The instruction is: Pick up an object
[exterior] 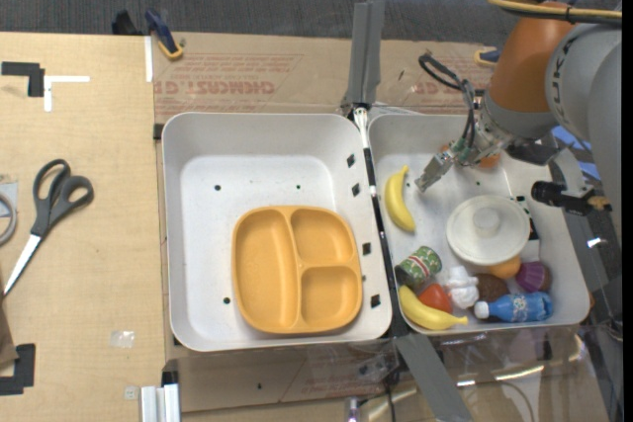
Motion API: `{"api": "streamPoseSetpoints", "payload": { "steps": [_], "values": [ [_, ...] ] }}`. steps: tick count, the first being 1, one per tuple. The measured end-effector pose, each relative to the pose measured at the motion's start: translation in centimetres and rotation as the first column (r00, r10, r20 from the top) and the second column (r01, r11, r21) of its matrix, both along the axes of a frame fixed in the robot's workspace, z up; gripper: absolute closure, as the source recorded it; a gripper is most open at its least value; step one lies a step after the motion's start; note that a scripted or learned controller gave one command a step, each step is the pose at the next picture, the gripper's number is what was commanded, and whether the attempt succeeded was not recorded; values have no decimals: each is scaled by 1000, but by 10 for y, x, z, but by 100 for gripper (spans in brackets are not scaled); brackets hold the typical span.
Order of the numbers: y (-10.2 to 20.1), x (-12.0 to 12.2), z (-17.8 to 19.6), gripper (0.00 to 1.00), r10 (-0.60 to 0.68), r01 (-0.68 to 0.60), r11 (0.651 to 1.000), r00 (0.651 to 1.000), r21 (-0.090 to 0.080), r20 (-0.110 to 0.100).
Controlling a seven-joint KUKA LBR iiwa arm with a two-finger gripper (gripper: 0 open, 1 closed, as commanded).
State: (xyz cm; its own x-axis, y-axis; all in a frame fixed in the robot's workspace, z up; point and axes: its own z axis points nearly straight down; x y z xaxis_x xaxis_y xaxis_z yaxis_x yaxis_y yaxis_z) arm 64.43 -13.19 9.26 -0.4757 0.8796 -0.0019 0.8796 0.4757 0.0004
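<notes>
The arm (584,64) is smooth grey with a rounded orange band (524,64) and black cables near the wrist.

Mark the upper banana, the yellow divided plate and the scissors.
upper banana (398,201), camera view, middle of its curve
yellow divided plate (259,270), camera view, large left compartment
scissors (57,193), camera view, handle loops

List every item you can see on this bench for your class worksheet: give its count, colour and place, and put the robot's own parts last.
Bins: 2, white, side by side on the bench.
Divided plate: 1, yellow-orange, left bin.
Bananas: 2, yellow, right bin, one near its left wall, one at its front.
Bowl: 1, white, upside down, right bin.
Can: 1, green label, right bin.
Bottle: 1, blue, lying at right bin's front.
Scissors: 1, black handles, bench left.
Clamp: 1, blue, bench rear.
Arm: 1, grey with orange band, from the right.
Gripper: 1, over right bin.
</notes>
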Motion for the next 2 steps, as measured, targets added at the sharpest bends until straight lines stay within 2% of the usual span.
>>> {"api": "streamPoseSetpoints", "payload": {
  "steps": [1, 2],
  "values": [
    [13, 14, 0, 0, -260, 260, 965, 965, -1, -4],
    [-80, -66, 17, 0, -217, 217, 976, 976, 0, 0]
  ]
}}
